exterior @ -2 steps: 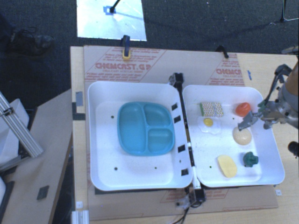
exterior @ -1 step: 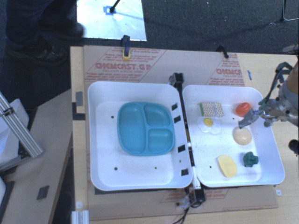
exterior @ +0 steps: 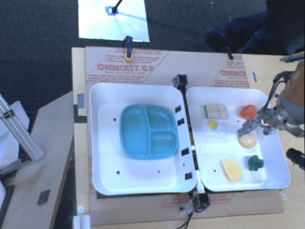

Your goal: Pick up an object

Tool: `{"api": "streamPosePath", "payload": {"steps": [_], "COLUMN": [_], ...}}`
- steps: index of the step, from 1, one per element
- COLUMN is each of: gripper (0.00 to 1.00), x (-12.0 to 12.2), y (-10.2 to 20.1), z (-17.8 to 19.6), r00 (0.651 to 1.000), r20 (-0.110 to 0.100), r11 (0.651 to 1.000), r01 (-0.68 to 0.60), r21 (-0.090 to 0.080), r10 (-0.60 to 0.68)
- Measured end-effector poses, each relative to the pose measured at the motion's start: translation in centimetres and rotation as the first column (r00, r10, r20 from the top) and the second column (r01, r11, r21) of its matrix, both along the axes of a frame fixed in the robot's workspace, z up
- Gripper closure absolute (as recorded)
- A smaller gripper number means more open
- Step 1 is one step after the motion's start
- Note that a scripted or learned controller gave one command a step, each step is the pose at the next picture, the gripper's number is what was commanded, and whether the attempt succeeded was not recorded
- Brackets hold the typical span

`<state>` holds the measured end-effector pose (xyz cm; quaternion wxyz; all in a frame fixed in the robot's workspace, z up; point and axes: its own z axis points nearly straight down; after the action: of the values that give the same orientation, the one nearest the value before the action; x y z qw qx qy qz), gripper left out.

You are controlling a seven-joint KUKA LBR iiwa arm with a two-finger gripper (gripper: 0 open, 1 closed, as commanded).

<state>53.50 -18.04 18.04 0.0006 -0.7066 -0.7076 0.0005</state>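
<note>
Pincer [exterior: 249, 126] positioned at right of frame, directly above beige round object [exterior: 247, 140] in right bin [exterior: 279, 173]; nearest target, judged. Pincer state: cannot be told. Nothing seen held. Blue divided plate [exterior: 145, 131] lay in left bin [exterior: 102, 175].

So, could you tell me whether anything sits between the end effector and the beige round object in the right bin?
Nothing visible does. The end effector hangs right above the beige round object, with no other item between them. The orange-red object lies just behind, and the green object nearer the camera, both to the side.
</note>
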Motion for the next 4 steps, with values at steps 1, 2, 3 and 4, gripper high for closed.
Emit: {"api": "streamPosePath", "payload": {"steps": [1,2,3,4], "gripper": [0.00,0.00,1.00,1.00], "x": [-0.3,-0.3,-0.2,-0.7], "y": [-0.1,0.0,-0.1,-0.5], "z": [-4.2,-9.4,-8.1,-2.1], "r00": [1.000,1.000,1.000,1.000], "r20": [0.000,-0.001,0.006,0.008], "r11": [1.000,1.000,1.000,1.000], "r01": [0.000,0.001,0.001,0.001], "r21": [0.000,0.001,-0.001,-0.002], "r10": [0.000,-0.001,-0.001,-0.001]}}
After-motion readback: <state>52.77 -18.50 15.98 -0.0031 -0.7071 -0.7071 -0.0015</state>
